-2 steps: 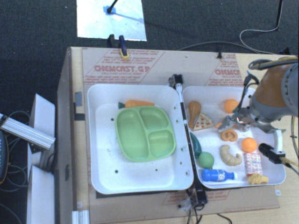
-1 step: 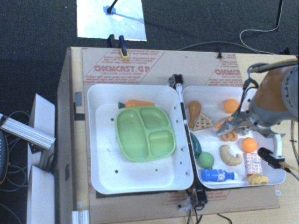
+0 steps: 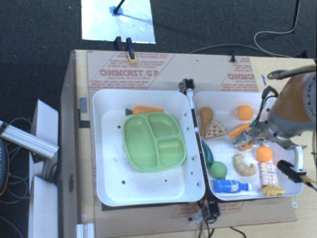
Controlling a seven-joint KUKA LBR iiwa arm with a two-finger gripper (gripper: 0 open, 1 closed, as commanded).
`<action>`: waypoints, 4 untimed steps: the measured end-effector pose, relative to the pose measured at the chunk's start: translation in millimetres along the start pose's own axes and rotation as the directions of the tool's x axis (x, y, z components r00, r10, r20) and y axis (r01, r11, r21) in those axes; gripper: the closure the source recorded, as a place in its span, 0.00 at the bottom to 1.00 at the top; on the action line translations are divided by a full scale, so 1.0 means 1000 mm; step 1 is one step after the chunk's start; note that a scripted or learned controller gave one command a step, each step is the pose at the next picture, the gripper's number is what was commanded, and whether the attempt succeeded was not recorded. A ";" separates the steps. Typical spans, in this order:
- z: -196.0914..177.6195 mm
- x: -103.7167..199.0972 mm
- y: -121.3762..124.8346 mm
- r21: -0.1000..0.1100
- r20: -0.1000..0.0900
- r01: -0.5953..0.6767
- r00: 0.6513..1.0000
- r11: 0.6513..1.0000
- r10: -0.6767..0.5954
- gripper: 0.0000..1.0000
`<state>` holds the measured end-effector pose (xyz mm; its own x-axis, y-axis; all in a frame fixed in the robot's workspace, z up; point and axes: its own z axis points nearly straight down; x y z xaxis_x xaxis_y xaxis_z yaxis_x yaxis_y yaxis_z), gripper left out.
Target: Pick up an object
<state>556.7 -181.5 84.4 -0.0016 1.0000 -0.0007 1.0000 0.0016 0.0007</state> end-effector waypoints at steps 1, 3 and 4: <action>-0.002 -0.003 0.097 0.003 -0.001 0.002 1.000 1.000 -0.002 0.00; 0.000 0.011 0.047 -0.001 0.000 0.000 1.000 1.000 0.000 0.00; 0.000 0.015 0.010 0.000 0.000 0.000 1.000 1.000 0.000 0.00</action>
<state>566.7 -166.8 84.2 -0.0014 1.0000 -0.0004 1.0000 0.0014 0.0007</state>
